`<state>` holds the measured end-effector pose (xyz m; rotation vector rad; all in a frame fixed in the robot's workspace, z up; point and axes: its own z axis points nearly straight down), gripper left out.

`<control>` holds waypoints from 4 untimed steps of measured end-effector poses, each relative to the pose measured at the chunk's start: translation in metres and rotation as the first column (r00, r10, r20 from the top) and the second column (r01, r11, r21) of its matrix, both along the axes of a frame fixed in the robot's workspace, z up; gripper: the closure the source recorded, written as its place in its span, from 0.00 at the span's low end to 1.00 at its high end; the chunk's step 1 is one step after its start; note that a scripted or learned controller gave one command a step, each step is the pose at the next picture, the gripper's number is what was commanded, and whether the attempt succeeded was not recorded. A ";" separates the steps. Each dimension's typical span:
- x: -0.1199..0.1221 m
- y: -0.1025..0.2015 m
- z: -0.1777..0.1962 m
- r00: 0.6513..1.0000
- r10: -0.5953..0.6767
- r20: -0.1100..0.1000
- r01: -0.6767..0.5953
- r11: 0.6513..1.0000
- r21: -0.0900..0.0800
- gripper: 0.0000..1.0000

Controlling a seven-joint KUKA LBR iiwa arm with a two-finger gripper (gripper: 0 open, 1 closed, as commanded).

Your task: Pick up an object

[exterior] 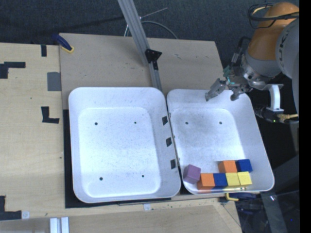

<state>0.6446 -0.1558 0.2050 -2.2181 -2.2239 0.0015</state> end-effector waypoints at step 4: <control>-0.038 0.069 -0.114 1.000 0.000 -0.005 0.000 1.000 0.002 0.00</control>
